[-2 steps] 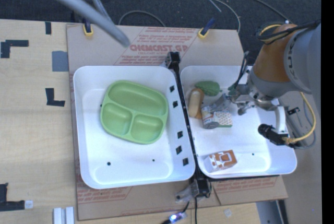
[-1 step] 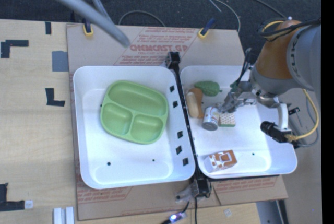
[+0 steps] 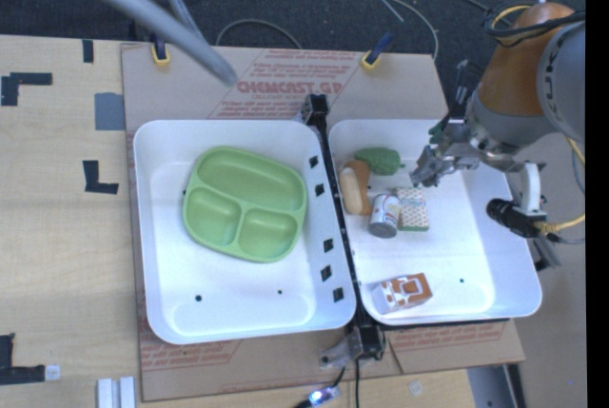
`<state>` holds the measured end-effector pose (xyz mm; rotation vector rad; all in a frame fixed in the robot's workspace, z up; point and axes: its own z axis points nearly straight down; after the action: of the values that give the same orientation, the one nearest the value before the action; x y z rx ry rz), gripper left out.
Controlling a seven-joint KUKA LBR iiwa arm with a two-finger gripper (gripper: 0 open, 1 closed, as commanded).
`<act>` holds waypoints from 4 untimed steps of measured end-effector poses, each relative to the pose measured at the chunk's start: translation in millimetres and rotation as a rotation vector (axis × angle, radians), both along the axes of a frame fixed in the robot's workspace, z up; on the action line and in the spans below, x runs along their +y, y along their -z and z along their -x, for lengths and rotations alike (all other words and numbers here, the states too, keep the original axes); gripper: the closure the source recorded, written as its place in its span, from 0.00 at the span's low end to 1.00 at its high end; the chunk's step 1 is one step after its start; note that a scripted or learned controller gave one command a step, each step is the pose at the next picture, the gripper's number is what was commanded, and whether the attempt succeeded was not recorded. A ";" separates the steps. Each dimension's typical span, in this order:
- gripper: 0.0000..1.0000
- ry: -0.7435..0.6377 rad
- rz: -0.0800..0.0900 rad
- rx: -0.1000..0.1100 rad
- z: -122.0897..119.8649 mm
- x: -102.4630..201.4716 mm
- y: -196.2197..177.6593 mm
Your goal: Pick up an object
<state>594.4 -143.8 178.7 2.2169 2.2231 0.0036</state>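
We are hovering our end effector (image 3: 425, 170) over the upper part of the right bin (image 3: 495, 292), reaching in from the right side of the camera view. From this slanted look down we cannot tell whether it is spread or pressed together, and nothing is showing as gripped in it.

The things we could pick are all lying to the left of and below the end effector in the picture. Nearest is the checked packet (image 3: 413, 209), sitting just below the tip and touching the small can (image 3: 383, 215) on its left. The can is lying on its side, with its long axis running from upper right to lower left and its round end facing the lower left. Up and to the left of the tip, the green soft item (image 3: 379, 160) is resting near the divider between the bins, and the tan roll-shaped piece (image 3: 355, 187) is lying just beneath it, its long axis running nearly up and down the picture. The orange-and-white carton (image 3: 403, 291) is lying well apart, near the bin's front edge.

We are judging the packet and can to be the likeliest targets, calling for a short drop down and slightly left. The left bin (image 3: 171, 301) is holding a green divided tray (image 3: 245, 203).
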 end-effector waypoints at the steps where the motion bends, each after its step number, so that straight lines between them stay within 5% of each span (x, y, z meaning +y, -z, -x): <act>1: 1.00 0.001 0.000 0.000 -0.9 0.8 -35.1; 4: 1.00 -0.003 -0.001 0.007 44.8 162.4 -40.6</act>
<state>549.6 18.7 219.3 2.2178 2.2302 -0.0030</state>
